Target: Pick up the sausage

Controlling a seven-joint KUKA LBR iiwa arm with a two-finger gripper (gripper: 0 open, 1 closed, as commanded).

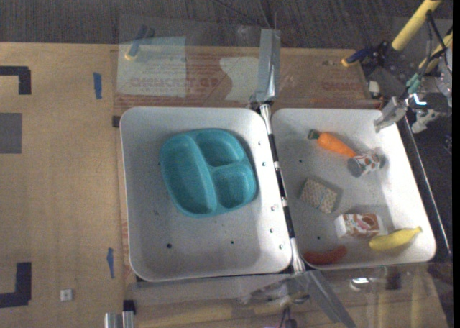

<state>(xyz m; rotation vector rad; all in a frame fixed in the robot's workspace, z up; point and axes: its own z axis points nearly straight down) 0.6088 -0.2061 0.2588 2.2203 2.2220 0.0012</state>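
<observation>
Camera view: sausage [325,255] lengthwise left-right.

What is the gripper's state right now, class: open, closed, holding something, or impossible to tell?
Gripper: cannot be told; it sits at the right bin's upper right corner, far from the sausage, which lies in that bin.

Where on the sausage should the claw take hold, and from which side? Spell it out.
Grip the sausage across its middle, coming straight down from above. It lies flat and lengthwise along the near wall of the right bin, close to the corner by the divider, so a sideways approach looks blocked. Setting the fingers across its narrow width, one toward the wall and one toward the bin's centre, probably works best.
</observation>
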